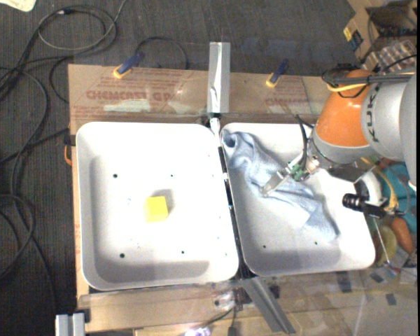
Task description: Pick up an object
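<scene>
A pale blue cloth (283, 184) is seen spread in the right bin (350, 257), and everything here is placed from that bin. The cloth is laid out crumpled, its long axis run on a diagonal from the bin's upper left corner down toward its lower right, one bunched end pointed at that upper corner and the wider end fanned out near the middle of the floor. The gripper (274, 185) is lowered onto the cloth's middle, reached in from the bin's right side beneath the arm's orange band (343, 121). Whether its fingers are parted or closed cannot be told, since the tips are lost against the folds. Just across the bin's left wall, in the left bin (98, 152), a small yellow block (157, 208) is set alone, well apart from the cloth.
</scene>
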### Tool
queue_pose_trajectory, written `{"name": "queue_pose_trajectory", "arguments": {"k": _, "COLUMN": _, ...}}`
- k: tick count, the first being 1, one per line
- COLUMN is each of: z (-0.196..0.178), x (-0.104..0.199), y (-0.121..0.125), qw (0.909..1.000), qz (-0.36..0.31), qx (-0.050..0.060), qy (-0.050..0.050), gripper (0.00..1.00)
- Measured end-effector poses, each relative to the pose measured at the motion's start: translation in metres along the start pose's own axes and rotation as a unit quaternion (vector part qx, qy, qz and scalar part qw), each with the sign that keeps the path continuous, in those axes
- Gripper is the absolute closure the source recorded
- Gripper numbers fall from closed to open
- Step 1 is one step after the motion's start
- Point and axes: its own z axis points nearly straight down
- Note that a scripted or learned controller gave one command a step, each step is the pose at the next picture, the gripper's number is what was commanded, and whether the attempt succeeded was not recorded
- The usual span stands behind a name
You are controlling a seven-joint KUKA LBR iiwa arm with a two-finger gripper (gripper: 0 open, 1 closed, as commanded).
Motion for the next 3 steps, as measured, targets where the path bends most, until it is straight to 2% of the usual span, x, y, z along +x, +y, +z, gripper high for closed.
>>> {"name": "queue_pose_trajectory", "arguments": {"k": 1, "z": -0.01, "x": 0.002, "y": 0.002, "qw": 1.0, "qz": -0.001, "qx": -0.001, "qy": 0.002, "gripper": 1.0}}
{"name": "queue_pose_trajectory", "arguments": {"k": 2, "z": -0.142, "x": 0.019, "y": 0.076, "qw": 0.9959, "qz": 0.089, "qx": 0.008, "qy": 0.005, "gripper": 1.0}}
{"name": "queue_pose_trajectory", "arguments": {"k": 3, "z": -0.123, "x": 0.064, "y": 0.123, "qw": 0.9992, "qz": -0.04, "qx": 0.008, "qy": 0.006, "gripper": 1.0}}
